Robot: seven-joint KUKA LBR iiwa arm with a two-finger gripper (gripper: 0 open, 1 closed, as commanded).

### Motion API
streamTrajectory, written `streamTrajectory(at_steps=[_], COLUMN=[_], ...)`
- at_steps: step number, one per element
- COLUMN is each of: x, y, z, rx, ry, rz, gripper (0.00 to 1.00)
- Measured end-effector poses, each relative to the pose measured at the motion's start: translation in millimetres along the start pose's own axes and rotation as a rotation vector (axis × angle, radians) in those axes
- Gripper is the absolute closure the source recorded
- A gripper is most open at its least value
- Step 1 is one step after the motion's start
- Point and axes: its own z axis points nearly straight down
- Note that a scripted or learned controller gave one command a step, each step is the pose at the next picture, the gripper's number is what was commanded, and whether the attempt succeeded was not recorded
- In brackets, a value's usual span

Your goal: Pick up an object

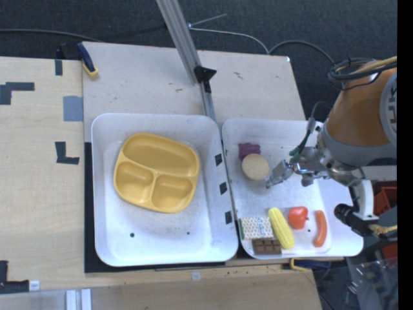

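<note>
My gripper (292, 173) hangs over the middle of the right bin (284, 134), open, with nothing between its fingers. Just left of it lies a beige ball (255, 167), and a purple block (248, 150) touches the ball's far side. Along the bin's near edge lie a yellow corn cob (281, 227), a red pepper (297, 217), an orange-red sausage (319, 228), a pale checkered wafer (256, 227) and a brown chocolate bar (266, 245). The grey and orange arm (361, 118) covers the bin's right side.
A yellow compartment plate (157, 171) lies in the left bin (106, 225). A slanted metal pole (181, 34) comes down to the divide between the bins at the far edge. A small blue and yellow clamp (87, 60) sits at the bench's far left.
</note>
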Motion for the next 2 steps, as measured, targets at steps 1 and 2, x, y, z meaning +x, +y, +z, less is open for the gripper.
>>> streamTrajectory(at_steps=[1,2], x=[102.9,184.9], y=[2.5,20.1], z=[38.2,36.6], rx=[0.005,0.0], ry=[0.003,0.003], rz=[-0.008,-0.009], gripper=[0.0,0.0])
